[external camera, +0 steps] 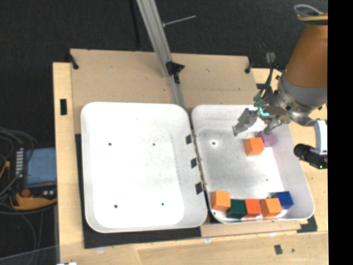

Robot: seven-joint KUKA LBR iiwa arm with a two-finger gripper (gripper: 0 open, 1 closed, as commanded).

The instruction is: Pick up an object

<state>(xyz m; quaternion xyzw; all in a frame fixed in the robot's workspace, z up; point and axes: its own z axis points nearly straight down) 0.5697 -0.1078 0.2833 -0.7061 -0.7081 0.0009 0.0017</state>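
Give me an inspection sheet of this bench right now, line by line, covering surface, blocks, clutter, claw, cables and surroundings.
Surface: wooden bench bearing left bin and right bin, side by side.
Job's things: orange block and purple block near the right bin's far side; a row along its near wall: orange, green block, orange, orange, blue block.
Clutter: nothing seen.
Claw: claw above the right bin, next to the orange block; fingers' state unclear.
Cables: bundle left of the bench.
Surroundings: slanted metal pole, dark floor.

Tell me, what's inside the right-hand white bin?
The right bin holds blocks: an orange block under the gripper, a purple block partly covered, plus a front row of orange, green and blue.
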